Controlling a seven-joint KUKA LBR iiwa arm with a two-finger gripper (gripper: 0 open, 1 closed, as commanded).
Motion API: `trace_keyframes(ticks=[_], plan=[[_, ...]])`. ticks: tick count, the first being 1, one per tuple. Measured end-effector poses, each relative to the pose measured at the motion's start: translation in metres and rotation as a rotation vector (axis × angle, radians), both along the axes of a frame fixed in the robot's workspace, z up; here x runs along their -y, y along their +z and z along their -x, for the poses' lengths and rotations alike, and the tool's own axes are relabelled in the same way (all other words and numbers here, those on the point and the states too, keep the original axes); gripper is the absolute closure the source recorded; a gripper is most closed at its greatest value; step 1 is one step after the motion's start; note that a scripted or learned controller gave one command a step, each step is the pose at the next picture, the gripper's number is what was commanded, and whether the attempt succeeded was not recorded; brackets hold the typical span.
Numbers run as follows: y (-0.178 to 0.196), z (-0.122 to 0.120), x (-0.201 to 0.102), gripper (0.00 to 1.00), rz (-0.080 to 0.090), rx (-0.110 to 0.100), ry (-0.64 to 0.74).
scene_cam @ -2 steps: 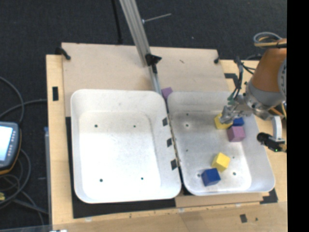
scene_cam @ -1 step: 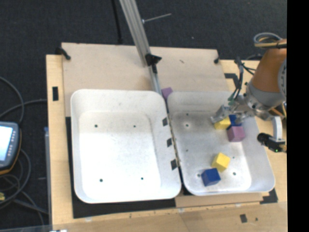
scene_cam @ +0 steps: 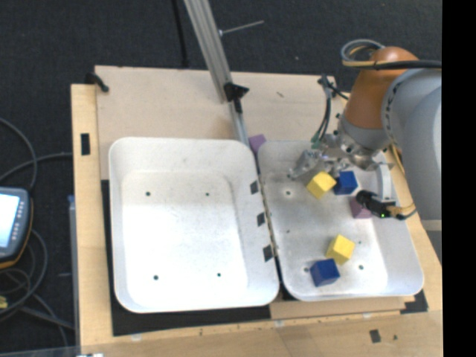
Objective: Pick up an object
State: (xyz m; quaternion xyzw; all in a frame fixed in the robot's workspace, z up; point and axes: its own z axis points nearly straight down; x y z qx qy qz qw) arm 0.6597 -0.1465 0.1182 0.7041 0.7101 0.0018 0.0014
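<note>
Camera view: your gripper (scene_cam: 318, 162) hangs low in the right white bin (scene_cam: 394, 274), just above a yellow cube (scene_cam: 321, 184); you cannot tell its state.

Grey arm (scene_cam: 416, 125) in from the right, hand (scene_cam: 316, 161) low, wrist bent.

robot lab | white bins (scene_cam: 186, 155) on plywood bench (scene_cam: 163, 103) | alu camera mast (scene_cam: 208, 36) | loose cables (scene_cam: 30, 162)

The pale wooden desk (scene_cam: 163, 99) carries two shallow white plastic bins side by side: the left bin (scene_cam: 186, 225), the right bin (scene_cam: 387, 262).
</note>
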Motion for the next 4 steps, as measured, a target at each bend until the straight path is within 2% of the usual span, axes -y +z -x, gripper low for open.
trace_keyframes(ticks=[1, 2, 3, 4], plan=[[-0.002, 0.009, 0.015, 0.00, 0.004, 0.008, -0.005], [-0.020, 0.032, -0.036, 0.00, 0.002, -0.001, -0.003], [-0.019, 0.068, -0.022, 0.00, 0.002, -0.006, -0.010], [-0.020, 0.009, -0.049, 0.00, 0.002, 0.001, -0.003]])
